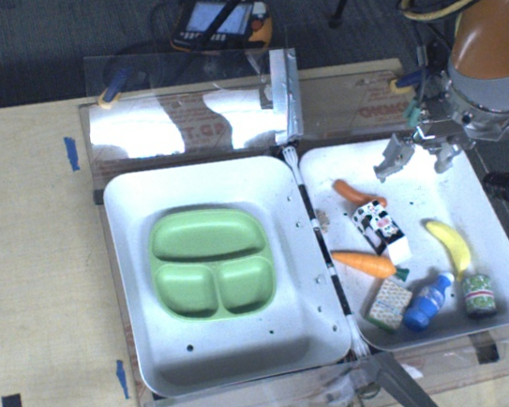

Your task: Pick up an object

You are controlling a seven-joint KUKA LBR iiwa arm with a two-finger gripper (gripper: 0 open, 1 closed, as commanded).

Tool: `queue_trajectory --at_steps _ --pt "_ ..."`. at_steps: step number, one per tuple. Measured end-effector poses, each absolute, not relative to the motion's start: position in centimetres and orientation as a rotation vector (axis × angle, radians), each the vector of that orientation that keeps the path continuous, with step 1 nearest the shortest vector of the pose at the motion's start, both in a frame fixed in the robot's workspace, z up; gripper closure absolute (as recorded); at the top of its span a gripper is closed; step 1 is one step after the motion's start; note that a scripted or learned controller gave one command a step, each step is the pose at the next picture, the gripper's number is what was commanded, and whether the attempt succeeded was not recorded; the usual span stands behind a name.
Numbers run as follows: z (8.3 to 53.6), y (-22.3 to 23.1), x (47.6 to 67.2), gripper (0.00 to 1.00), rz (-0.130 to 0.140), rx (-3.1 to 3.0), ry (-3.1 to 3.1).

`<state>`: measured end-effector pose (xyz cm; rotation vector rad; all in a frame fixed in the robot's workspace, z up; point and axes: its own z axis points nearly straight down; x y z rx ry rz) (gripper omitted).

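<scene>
My gripper [418, 156] hangs over the back of the right bin [501, 237], its two fingers spread apart with nothing between them. Just left of it and nearer the front lies a small orange sausage-shaped piece [355, 192]. Further forward are a black-and-white milk carton [379, 229], a carrot [366, 264], a yellow banana [451, 245], a blue bottle [427, 304], a checkered packet [388, 300] and a small green can [478, 294].
The left bin [133, 216] holds a green divided plate [212, 260]. A metal divider post [283, 99] stands at the back between the bins. A transparent wall runs behind both bins.
</scene>
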<state>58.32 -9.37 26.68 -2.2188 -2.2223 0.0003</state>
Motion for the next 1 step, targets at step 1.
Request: queue_trajectory --at_steps 1 --pt "25.20 -17.20 57.90 0.00 0.000 -2.162 -2.280"
